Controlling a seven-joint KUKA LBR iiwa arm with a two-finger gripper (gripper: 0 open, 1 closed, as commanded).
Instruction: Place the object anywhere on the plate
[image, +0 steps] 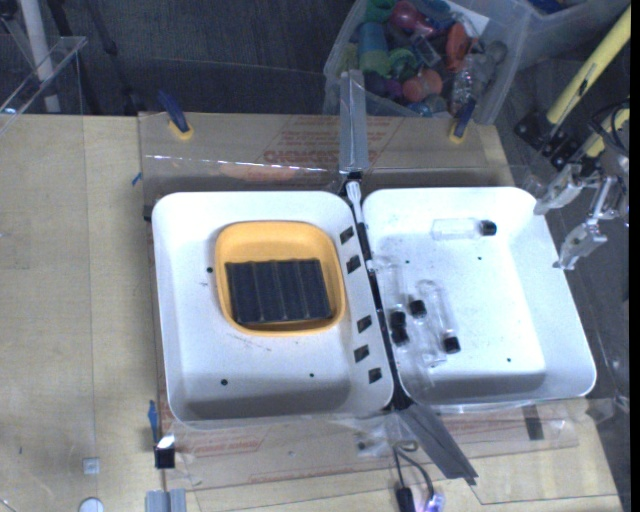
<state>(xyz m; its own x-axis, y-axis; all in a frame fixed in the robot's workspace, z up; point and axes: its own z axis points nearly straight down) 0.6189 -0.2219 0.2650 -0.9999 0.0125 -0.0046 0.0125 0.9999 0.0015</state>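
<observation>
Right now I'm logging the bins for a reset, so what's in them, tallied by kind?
Yellow plate: 1
Dark ridged block on the plate: 1
Clear black-capped vials, right bin: 4 ()
Total: 6

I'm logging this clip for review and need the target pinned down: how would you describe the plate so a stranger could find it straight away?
Start from the two shallow white bins side by side and take the left bin. Near its middle lies the rounded-square yellow plastic plate, with a dark ribbed rectangular block resting on it. It is the only yellow thing in either bin; the right bin holds small clear items with black caps.
</observation>
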